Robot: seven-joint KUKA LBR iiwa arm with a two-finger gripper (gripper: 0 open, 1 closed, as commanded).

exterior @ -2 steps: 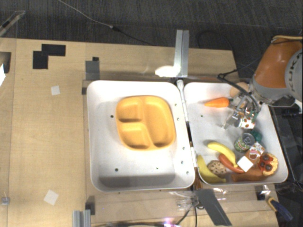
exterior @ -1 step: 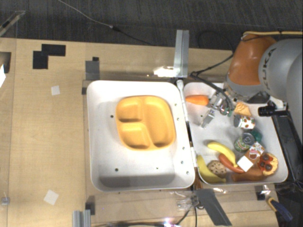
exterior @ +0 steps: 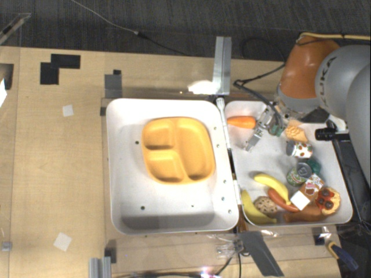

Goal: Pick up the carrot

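Observation:
The orange carrot (exterior: 240,121) lies in the right white bin (exterior: 343,210), in its upper left corner next to the divider. My gripper (exterior: 256,132) hangs just to the right of the carrot's thick end, low over the bin floor. It is open, with one silver finger (exterior: 251,141) pointing down-left below the carrot and nothing between the fingers. The carrot rests on the bin floor, beside the gripper rather than inside it.
The left white bin (exterior: 122,201) holds a yellow divided plate (exterior: 175,149). In the right bin, bananas (exterior: 272,185), a cookie (exterior: 265,205), a sausage, a small can (exterior: 299,174), a bread piece (exterior: 296,133) and other toy foods crowd the lower right.

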